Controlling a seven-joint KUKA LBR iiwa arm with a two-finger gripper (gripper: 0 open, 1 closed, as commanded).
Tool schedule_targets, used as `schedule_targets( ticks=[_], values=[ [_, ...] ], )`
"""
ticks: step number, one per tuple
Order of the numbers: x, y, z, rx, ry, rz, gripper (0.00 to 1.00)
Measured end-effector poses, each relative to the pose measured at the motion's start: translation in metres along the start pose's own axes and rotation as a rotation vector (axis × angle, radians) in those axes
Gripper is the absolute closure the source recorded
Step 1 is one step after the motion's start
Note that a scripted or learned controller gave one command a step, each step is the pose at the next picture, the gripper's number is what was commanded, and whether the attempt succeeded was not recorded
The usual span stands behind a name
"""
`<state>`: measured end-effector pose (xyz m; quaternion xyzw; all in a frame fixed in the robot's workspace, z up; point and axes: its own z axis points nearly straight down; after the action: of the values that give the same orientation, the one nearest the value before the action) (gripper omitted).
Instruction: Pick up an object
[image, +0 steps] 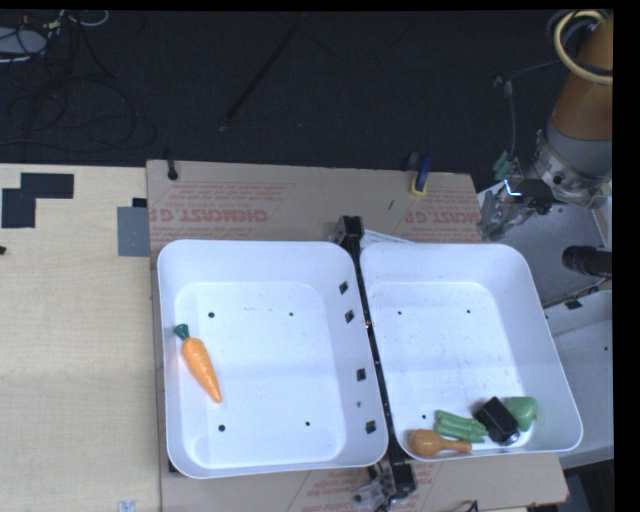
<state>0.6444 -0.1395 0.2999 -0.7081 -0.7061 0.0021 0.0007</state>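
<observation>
An orange carrot with a green top lies near the left wall of the left bin. In the front right corner of the right bin lie a green bean pod, a black block, a green rounded piece and a tan gourd-shaped piece, all close together. My gripper hangs beyond the back right corner of the right bin, over the cardboard, far from all of these.
Both bins rest on a cardboard sheet on the bench. A black divider strip runs between the bins. A blue and yellow clip sits at the cardboard's back edge.
</observation>
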Motion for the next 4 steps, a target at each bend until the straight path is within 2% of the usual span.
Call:
schedule_targets(
  ticks=[1, 2, 3, 4],
  values=[
    [-0.046, -0.048, -0.068, -0.006, -0.001, 0.001, 1.0],
    [0.034, -0.022, -0.248, -0.019, 0.0, -0.01, 1.0],
    [0.05, -0.022, 0.002, 0.014, 0.004, -0.002, 1.0],
    [0.144, -0.015, -0.091, -0.011, 0.004, -0.013, 1.0]
  ],
)
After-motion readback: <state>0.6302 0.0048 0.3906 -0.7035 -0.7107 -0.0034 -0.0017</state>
